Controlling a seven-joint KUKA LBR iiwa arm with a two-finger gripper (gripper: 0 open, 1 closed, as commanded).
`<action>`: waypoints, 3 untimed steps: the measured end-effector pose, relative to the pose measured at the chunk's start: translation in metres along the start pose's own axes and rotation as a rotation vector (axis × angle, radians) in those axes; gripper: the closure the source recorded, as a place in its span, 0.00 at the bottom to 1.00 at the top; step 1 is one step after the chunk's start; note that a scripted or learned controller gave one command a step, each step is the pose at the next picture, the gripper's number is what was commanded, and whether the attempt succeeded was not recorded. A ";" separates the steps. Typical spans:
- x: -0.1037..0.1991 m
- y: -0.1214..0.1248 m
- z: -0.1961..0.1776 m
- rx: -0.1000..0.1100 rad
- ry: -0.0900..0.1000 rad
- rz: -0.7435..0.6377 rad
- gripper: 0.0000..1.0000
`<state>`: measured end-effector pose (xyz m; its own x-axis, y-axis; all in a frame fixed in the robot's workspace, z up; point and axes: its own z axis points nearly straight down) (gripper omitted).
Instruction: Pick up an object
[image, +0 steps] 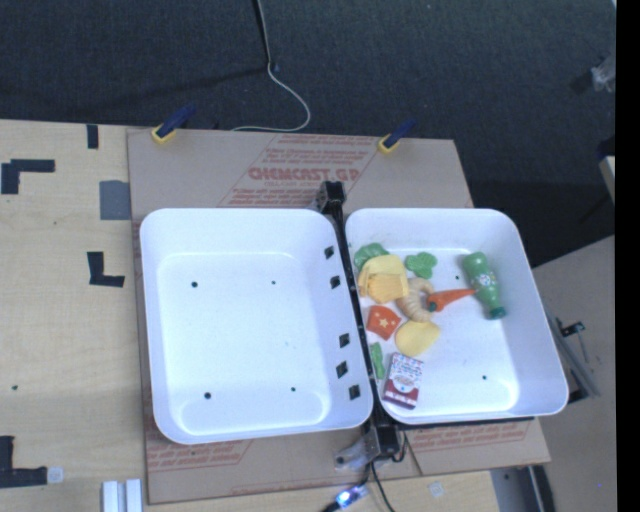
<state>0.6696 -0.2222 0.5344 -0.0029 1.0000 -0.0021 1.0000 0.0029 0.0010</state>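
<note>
Toys lay clustered in the right bin near the divider. The green bottle sat apart, the easiest pick: approach from above, straddle its width. End effector state: cannot tell.

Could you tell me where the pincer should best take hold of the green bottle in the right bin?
Probably across the middle of the green bottle, coming straight down from above. It lies flat on the floor of the right bin, apart from the pile of toys, with bare floor on both long sides. The orange carrot lies close by its lower left.
</note>
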 end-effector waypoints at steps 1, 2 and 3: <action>-0.001 -0.023 0.000 0.002 0.002 0.003 1.00; -0.001 -0.015 0.000 0.000 0.000 0.001 1.00; 0.000 -0.001 0.000 0.000 0.000 0.000 1.00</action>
<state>0.6691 -0.2222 0.5345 -0.0029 1.0000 -0.0022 1.0000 0.0029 0.0011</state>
